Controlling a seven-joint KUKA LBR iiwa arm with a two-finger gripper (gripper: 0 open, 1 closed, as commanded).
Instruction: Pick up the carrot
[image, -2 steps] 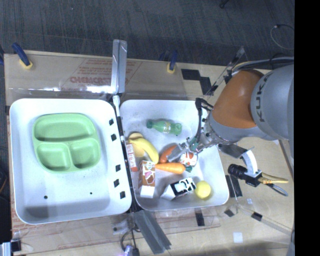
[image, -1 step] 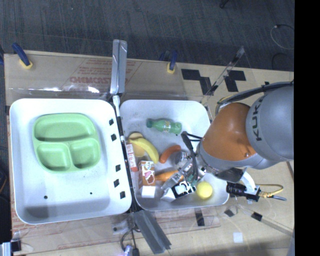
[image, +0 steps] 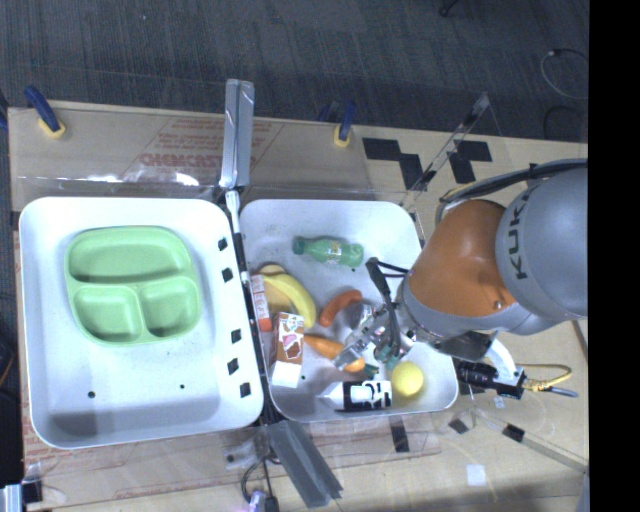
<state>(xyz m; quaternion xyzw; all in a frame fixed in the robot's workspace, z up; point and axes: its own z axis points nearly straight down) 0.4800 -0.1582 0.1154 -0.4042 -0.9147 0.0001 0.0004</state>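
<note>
The carrot is a small orange piece lying in the lower middle of the right bin, next to a small carton. My gripper hangs low in the same bin, just right of the carrot's tip and close to it. From this view I cannot make out whether it touches the carrot. The orange-banded wrist covers the bin's right side.
Around the gripper in the right bin are a banana, a red-orange sausage-shaped piece, a green bottle, a lemon and a dark bottle. The left bin holds a green divided tray.
</note>
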